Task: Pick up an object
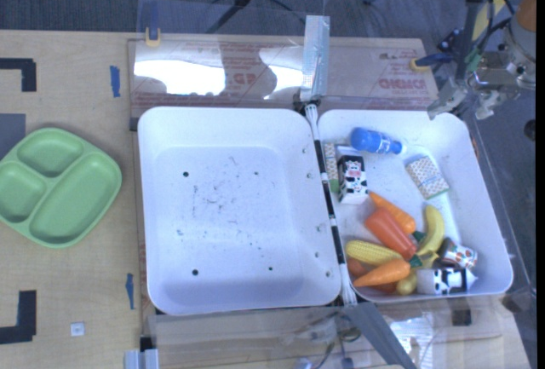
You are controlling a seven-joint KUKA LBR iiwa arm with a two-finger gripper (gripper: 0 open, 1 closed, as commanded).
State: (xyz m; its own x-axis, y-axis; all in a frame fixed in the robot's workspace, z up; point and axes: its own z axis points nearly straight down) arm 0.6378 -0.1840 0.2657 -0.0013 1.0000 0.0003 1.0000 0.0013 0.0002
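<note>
Surface bins: toys heaped in right bin [477, 180]; gripper [473, 95] poised above, opening indiscernible; approach stage, descent onto one toy required.

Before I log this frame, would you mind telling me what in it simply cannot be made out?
- Gripper, camera view: small and blurred at the right bin's far corner; its state is unreadable.
- Arm: cut off by the top-right edge.
- Cow-patterned toy: partly hidden among the banana and carrots; its full shape is unclear.
- Small patterned packet: print too small to read.
</note>
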